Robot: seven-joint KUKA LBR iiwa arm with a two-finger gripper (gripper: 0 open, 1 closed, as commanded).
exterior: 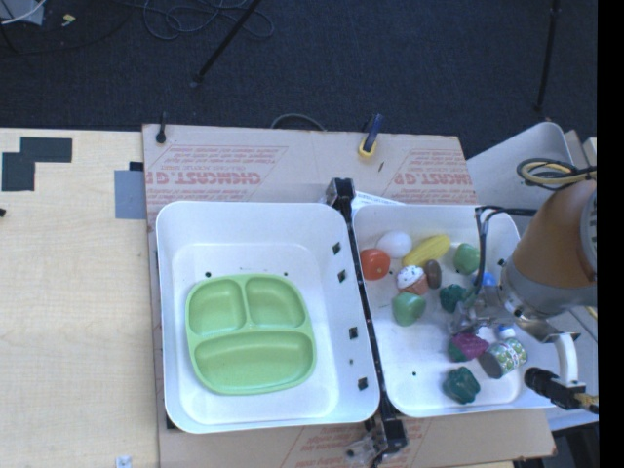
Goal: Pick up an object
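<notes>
The right bin (419,398) holds several small toys. Among them are a red ball (374,262), a white egg (395,244), a yellow banana (427,251), a green pepper (409,307), a magenta piece (469,345), a dark green piece (462,385) and a small can (502,358). My gripper (476,317) hangs low over the right half of this bin. It is just above the magenta piece and beside a dark teal toy (451,297). The arm's wrist hides what lies under it.
In the left bin (175,252) lies a green divided plate (251,333). A black divider with clips (353,300) runs between the two bins. The arm's orange band (558,244) covers the right bin's far right rim. Cardboard (224,169) lies under both bins.
</notes>
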